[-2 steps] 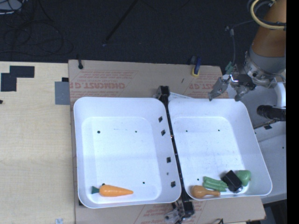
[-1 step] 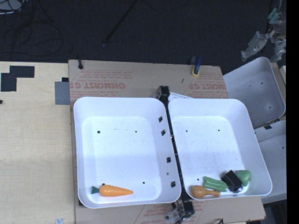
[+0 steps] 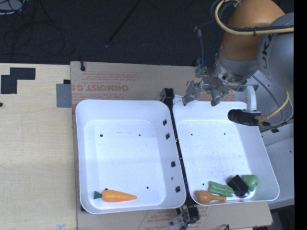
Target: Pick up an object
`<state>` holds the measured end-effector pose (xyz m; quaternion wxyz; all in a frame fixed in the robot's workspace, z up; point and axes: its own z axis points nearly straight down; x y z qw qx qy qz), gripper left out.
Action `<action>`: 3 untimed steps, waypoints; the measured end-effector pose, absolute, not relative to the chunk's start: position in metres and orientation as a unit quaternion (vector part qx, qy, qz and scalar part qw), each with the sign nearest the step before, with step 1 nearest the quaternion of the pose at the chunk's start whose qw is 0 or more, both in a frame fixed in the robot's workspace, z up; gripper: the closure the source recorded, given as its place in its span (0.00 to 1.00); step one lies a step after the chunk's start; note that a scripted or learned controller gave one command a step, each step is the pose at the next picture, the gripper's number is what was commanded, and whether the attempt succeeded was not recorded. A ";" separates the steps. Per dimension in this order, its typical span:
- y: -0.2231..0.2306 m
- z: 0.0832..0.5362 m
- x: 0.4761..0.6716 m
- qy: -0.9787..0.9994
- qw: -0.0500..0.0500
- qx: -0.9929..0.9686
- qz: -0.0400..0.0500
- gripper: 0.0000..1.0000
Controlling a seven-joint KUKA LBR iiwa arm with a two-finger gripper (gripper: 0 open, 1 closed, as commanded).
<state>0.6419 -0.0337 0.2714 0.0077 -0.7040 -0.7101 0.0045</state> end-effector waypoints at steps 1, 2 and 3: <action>-0.079 0.226 0.643 -0.706 0.002 -0.708 0.002 0.00; -0.090 0.383 0.645 -0.707 -0.007 -0.707 -0.004 0.00; 0.029 0.298 0.643 -0.711 0.005 -0.703 0.002 0.00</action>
